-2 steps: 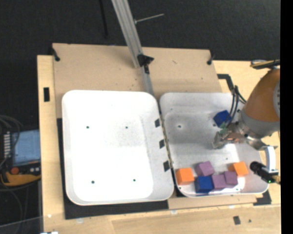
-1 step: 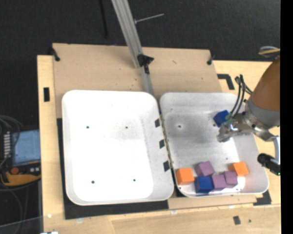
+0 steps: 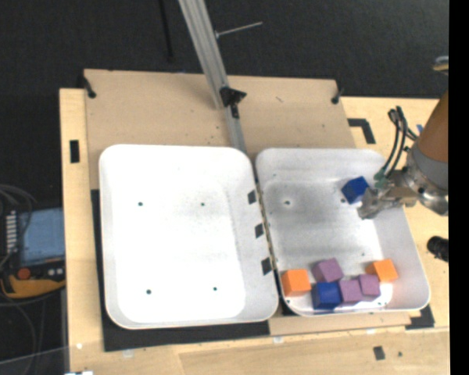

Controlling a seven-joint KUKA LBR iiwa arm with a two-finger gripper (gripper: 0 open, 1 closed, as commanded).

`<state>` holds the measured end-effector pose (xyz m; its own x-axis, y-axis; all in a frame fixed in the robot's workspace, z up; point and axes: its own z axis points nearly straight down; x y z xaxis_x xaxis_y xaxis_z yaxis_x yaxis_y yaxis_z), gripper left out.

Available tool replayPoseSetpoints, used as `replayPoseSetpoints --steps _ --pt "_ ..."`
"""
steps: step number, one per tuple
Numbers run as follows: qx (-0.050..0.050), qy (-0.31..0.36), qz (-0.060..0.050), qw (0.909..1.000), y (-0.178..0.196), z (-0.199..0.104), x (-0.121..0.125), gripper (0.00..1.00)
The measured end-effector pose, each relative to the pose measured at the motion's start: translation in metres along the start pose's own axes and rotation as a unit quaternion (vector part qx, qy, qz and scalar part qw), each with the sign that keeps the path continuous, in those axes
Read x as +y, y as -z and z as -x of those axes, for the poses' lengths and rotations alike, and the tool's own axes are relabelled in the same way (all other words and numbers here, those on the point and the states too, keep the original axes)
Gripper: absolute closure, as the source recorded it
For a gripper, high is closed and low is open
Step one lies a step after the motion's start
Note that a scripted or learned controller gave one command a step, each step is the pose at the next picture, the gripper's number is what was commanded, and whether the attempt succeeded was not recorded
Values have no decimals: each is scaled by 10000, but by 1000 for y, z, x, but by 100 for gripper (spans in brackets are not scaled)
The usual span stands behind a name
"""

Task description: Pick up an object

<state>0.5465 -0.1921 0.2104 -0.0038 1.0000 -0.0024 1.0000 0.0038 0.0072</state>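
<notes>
**Closing in on the lone blue cube**

Reaching in from 3 o'clock, with the gripper (image 3: 373, 204) brought low over the right bin (image 3: 313, 166), toward that bin's 2 o'clock area. Lined up there, most likely, for the sake of the blue cube (image 3: 355, 188). Sitting alone on bare floor makes for an easier target than anything crowded.

Just beside the gripper, at its 10 o'clock, with that blue cube. Impossible to say whether touching or a hair apart. Not seen clamped in the tool, so not to be counted as held.

As for how wide the tool stands: cannot tell, too blurred and too small at this slant.

Elsewhere, packed along the right bin's 6 o'clock wall: an orange block (image 3: 296, 280), a purple block (image 3: 327, 270), a dark blue block (image 3: 326, 294), two more purple blocks (image 3: 359, 287) and a second orange block (image 3: 385, 269). Pressed together and against the wall, probably awkward to get jaws around, which would explain aiming at the loner instead.

Well apart at 9 o'clock, the left bin (image 3: 117, 209), untouched by the arm.
</notes>
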Motion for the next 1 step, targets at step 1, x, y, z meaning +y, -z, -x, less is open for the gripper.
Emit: replayPoseSetpoints --steps 1 --pt "5 7 -13 10000 18 1 1 100"
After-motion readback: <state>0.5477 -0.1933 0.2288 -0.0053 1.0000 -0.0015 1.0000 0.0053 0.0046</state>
